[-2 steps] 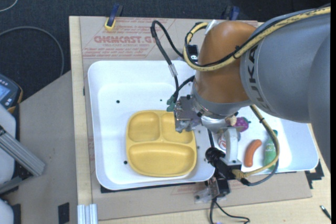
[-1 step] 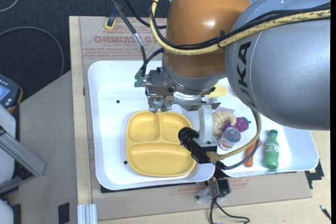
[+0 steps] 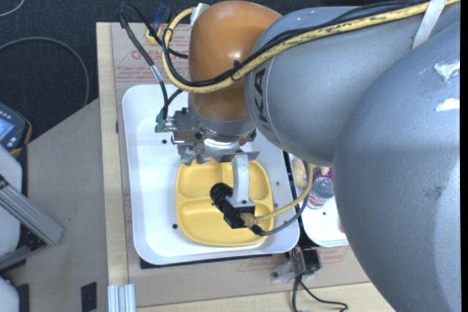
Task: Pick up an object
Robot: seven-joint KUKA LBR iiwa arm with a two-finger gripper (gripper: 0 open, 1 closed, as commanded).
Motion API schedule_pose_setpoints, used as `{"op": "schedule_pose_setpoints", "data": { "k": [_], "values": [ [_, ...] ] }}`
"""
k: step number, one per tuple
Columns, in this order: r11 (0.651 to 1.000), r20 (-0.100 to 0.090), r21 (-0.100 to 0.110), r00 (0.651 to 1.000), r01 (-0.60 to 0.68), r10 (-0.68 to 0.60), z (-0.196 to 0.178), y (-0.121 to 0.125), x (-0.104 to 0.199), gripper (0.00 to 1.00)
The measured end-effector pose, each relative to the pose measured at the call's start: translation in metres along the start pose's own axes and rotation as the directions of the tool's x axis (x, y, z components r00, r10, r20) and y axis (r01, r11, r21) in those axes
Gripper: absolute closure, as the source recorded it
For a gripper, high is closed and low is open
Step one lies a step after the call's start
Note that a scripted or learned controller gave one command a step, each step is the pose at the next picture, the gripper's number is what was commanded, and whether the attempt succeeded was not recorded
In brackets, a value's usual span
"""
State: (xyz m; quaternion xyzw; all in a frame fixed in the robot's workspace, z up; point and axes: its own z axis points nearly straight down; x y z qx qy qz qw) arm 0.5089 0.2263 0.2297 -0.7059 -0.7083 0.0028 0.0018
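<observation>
So the left white bin point(image 3: 146, 179) has just one thing in it that I can see: a yellow divided plate point(image 3: 196, 224), lying flat in the half of the bin nearer the camera, close to the bin's right wall. The right white bin point(image 3: 322, 231) is mostly hidden under the arm point(image 3: 365, 84). What peeks out looks like a small bottle point(image 3: 320, 190) with a pale cap and a pinkish label, near that bin's left edge.

The arm comes in from the right and bends straight down over the left bin, orange band point(image 3: 227, 55) on top. The gripper point(image 3: 216, 157) sits low, right above the plate's far edge. Honestly can't tell if it's open, closed or holding anything, since the wrist blocks it.
</observation>
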Motion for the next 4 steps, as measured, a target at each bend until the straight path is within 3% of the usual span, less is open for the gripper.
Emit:
{"op": "schedule_pose_setpoints", "data": {
  "k": [1,2,3,4],
  "values": [
    [1.0,-0.002,-0.006,1.0,-0.002,0.002,-0.015,0.0,-0.001,1.0],
    [1.0,0.001,0.0,1.0,-0.006,0.006,0.019,-0.005,-0.024,1.0],
    [1.0,-0.002,-0.01,1.0,-0.001,0.001,0.031,0.045,-0.001,1.0],
    [1.0,-0.008,-0.026,1.0,-0.002,0.002,-0.248,0.036,-0.023,1.0]
  ]
}}
